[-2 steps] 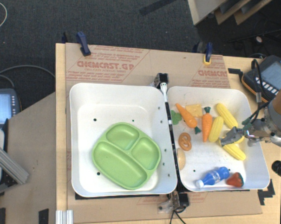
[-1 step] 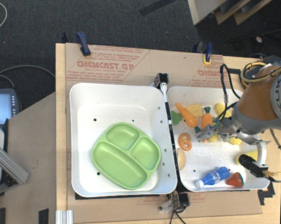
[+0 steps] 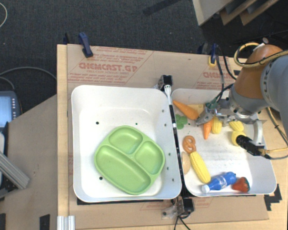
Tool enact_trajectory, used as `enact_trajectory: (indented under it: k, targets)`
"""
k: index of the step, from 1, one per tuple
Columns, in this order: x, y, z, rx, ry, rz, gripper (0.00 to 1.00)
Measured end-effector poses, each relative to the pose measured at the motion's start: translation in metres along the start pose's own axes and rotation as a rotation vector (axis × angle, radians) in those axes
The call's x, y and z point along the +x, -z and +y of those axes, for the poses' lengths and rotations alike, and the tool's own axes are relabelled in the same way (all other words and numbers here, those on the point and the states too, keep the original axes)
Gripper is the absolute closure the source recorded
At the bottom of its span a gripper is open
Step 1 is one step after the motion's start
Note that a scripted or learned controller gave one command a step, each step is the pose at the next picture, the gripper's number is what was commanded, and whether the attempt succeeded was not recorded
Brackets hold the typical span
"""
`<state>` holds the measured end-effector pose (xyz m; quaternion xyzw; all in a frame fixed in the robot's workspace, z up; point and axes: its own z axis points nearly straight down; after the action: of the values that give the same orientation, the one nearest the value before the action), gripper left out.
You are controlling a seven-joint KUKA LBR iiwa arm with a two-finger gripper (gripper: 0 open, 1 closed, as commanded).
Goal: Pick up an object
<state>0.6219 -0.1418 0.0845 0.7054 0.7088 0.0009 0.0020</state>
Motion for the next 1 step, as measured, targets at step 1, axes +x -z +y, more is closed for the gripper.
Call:
enact_trajectory:
  k: [1]
  targets:
    - [-0.0007, 0.0108, -0.0024, 0.001, -0.003, 0.000, 1.00]
